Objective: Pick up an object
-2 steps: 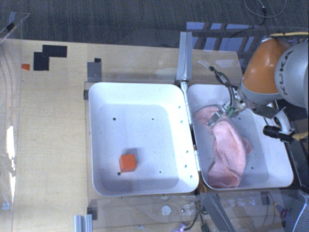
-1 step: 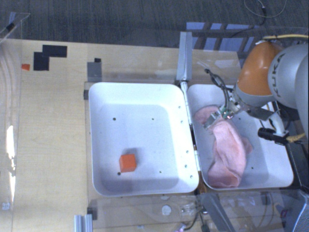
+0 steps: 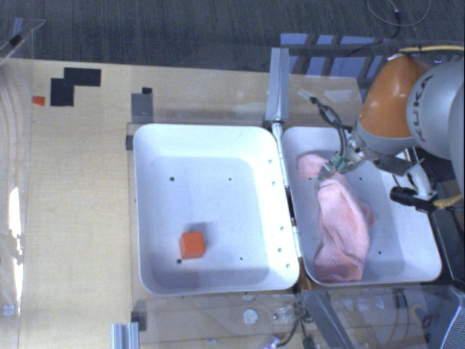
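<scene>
The gripper [image 3: 336,164] is low over the right bin [image 3: 414,267], at the top end of a pink cloth [image 3: 341,227]. The cloth lies long and bunched in that bin. I cannot tell how the gripper is set or if it has the cloth. A small orange block [image 3: 192,245] sits alone in the left bin [image 3: 211,151], well apart. I think the arm is at the grabbing step. Next it needs a firm pinch on the cloth, then a lift straight up.
</scene>
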Motion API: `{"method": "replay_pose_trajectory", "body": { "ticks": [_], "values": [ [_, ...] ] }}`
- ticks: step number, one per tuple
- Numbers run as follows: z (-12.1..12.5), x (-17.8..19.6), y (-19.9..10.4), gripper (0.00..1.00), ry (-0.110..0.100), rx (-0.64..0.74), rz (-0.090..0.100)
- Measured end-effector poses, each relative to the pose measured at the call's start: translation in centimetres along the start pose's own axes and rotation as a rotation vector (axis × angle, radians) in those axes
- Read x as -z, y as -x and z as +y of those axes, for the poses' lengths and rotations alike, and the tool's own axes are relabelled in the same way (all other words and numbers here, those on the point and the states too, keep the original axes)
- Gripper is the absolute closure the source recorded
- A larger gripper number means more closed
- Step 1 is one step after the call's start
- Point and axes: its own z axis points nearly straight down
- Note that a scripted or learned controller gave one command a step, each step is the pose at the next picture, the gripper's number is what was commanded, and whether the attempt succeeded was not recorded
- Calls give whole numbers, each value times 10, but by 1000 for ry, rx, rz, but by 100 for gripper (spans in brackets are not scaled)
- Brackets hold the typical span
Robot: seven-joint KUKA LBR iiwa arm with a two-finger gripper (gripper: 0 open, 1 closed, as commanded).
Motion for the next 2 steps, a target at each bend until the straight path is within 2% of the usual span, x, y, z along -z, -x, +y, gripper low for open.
{"method": "replay_pose_trajectory", "body": {
  "ticks": [1, 2],
  "values": [
    [61, 83, -3, 100, -11, -67, 7],
    [61, 83, -3, 0, -12, -68, 7]
  ]
}}
